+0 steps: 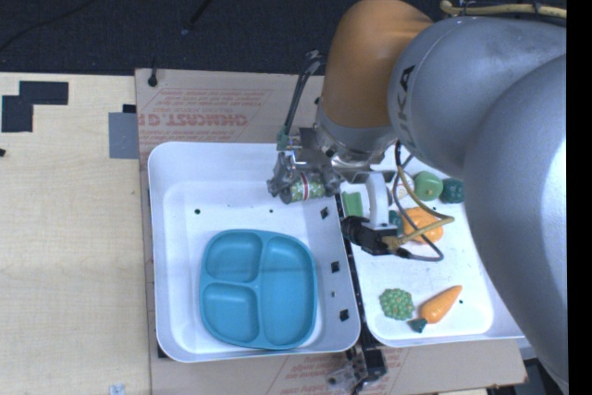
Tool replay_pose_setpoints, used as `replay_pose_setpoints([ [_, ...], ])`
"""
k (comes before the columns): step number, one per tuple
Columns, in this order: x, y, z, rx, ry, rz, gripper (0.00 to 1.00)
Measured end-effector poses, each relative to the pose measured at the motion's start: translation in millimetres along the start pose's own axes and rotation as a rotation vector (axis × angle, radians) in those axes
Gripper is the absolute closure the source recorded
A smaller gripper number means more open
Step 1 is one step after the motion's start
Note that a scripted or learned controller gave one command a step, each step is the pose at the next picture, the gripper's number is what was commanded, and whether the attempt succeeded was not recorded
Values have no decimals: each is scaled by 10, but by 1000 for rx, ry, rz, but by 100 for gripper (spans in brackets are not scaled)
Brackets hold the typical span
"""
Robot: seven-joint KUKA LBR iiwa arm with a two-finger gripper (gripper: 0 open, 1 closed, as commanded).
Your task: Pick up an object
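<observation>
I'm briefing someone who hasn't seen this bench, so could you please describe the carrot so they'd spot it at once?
Look in the right bin, down at its near corner. The carrot lies there slantwise, beside a bumpy green ball. It is the one long, tapered orange piece with a small dark green stub at its lower end.

My gripper point(301, 183) hangs over the left bin point(176, 199), at its far right corner. A divided plate point(259, 288) lies near that bin's front edge. A carrot point(442, 302) and broccoli point(397, 302) lie in the right bin's point(472, 314) front.
</observation>
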State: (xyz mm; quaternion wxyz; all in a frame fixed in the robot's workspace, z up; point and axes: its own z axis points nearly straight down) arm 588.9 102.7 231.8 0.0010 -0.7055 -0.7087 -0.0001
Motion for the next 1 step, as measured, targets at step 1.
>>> replay_pose_setpoints([
  [1, -132, 98, 138, 3, -3, 7, 100],
])
